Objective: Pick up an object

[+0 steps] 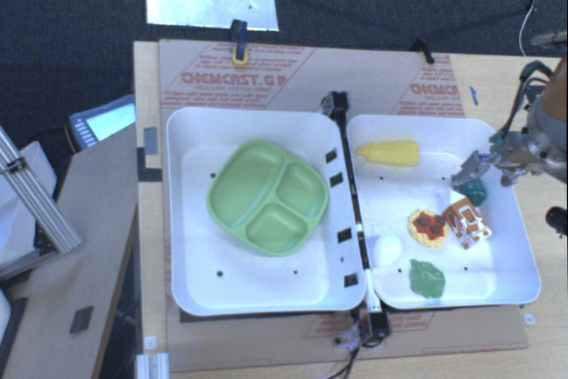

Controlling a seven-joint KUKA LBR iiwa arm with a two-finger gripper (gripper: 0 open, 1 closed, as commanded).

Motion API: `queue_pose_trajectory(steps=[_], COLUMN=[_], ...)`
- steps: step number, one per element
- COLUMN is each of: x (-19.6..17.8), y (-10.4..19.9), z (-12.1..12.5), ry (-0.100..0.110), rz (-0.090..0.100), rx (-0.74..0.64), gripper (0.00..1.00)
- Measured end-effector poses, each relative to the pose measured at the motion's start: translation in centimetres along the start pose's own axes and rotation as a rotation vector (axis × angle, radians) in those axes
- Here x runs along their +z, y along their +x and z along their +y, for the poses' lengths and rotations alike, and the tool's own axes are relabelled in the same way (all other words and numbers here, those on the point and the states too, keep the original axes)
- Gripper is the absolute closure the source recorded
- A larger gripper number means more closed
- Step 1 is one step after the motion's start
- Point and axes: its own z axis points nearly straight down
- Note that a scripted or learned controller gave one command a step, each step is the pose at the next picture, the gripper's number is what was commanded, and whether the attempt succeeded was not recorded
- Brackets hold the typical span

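My gripper (490,173) hangs over the right edge of the right bin (444,297), open, with nothing between its fingers. A small teal object (477,192) lies just below its left finger (467,170); whether they touch I cannot tell. Elsewhere in this bin lie a yellow corn-like piece (388,153) at the back, a round red-and-yellow pizza toy (428,227), an orange-and-white toy (469,223), a white egg (387,250) and a green leaf-like piece (427,279) at the front.
The left bin (191,280) holds a light-green divided plate (268,195). A black divider (348,191) with clips runs between the bins. Cardboard lies under both bins, and a yellow clamp (240,44) sits at its back edge.
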Motion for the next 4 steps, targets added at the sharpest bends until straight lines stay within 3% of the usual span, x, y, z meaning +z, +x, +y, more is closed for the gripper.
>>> queue_pose_trajectory(steps=[1,4], x=[-0.6,11.3], y=[0.0,0.5], z=[0.3,-0.8], ry=[-0.011,-0.015], rz=[-0.002,-0.005], rx=[-0.003,0.000], gripper=[0.00,0.00])
